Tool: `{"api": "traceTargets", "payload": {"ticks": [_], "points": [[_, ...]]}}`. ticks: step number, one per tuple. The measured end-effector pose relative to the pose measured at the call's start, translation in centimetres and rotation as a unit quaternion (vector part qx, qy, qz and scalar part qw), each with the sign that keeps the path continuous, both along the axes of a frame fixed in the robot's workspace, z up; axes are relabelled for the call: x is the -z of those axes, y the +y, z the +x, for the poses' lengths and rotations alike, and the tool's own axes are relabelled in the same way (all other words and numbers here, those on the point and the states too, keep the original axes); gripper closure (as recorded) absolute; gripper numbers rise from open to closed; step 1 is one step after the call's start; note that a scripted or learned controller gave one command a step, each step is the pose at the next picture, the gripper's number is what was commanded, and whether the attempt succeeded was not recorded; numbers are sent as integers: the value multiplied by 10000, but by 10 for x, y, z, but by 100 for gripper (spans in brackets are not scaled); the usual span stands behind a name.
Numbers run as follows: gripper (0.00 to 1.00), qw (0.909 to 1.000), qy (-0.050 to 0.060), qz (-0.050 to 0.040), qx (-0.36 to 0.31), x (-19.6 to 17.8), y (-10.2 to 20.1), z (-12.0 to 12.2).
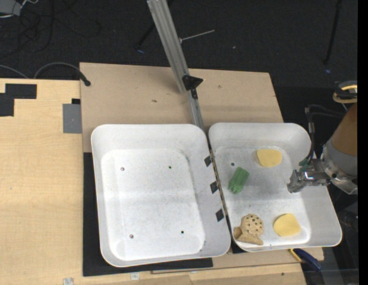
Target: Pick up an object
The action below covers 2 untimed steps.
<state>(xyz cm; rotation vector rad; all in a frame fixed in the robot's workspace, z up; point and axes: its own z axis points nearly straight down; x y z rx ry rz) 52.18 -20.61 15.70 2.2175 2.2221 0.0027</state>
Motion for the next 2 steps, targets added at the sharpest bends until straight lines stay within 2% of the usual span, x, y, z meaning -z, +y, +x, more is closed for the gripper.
{"api": "traceTargets", "payload": {"ticks": [1, 2], "points": [[100, 10000, 1, -1, 1, -43, -1, 5], [100, 10000, -9, -7, 0, -106, -3, 9]]}}
